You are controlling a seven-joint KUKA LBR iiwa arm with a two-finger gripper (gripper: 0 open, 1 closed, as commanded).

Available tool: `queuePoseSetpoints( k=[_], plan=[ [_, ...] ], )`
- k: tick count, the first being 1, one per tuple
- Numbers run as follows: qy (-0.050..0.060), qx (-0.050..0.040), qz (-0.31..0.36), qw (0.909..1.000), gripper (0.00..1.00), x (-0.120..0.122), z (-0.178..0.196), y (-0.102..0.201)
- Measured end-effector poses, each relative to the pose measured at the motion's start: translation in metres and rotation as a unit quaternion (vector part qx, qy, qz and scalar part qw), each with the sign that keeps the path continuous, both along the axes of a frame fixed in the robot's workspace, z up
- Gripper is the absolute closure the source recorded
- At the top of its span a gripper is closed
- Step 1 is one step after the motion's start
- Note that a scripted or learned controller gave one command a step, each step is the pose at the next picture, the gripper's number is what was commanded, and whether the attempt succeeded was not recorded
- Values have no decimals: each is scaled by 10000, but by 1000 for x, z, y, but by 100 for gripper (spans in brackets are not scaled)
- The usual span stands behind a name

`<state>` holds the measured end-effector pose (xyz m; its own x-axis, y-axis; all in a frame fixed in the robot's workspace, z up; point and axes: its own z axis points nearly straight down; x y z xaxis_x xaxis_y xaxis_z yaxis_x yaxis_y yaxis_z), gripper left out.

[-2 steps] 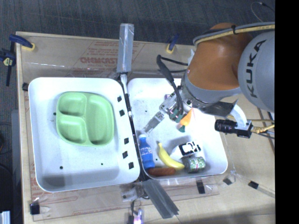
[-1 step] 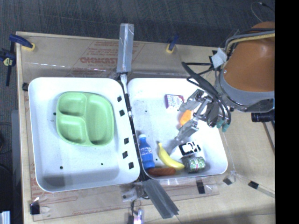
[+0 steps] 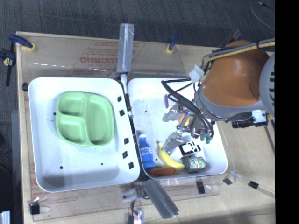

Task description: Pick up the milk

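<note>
Milk here looks to be the small black-and-white carton [image 3: 189, 148], though it is too small to read. It lies near the front right corner of the right bin [image 3: 149, 94].

The wooden bench [image 3: 243, 171] carries two shallow white bins side by side. The grey and orange arm [image 3: 231, 80] reaches in from the right over the right bin. The left bin [image 3: 42, 171] holds a green divided plate [image 3: 85, 118].

The hand [image 3: 174, 129] hangs over the middle of the right bin, with cables looped around it. Its two grey fingers [image 3: 170, 114] appear spread apart with nothing between them, so it reads as open and empty. It sits just up and left of the carton, close but not on it.

Along the front wall of the right bin lie a blue bottle [image 3: 146, 154], a yellow banana [image 3: 169, 160], a brown sausage [image 3: 161, 171] and a green can [image 3: 195, 163]. The can touches or nearly touches the carton's front side, and the banana lies just to its left.

To do this step well, the hand likely needs to shift right and toward the front until it is centred over the carton. The fingers should straddle its narrow sides, turned so they slip into the gaps and avoid the can and banana. A straight descent, a firm close and a vertical lift seem safest, since crowding neighbours could be nudged or caught.
</note>
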<state>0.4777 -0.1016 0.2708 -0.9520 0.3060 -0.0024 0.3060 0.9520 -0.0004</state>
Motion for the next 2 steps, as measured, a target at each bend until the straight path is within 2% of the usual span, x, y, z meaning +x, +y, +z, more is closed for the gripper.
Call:
queuePoseSetpoints(
  k=[1,2],
  plan=[
    [2,-2,-312,9995,0,101,-19,-42],
    [16,7,20,10000,0,62,-135,-53]
  ],
)
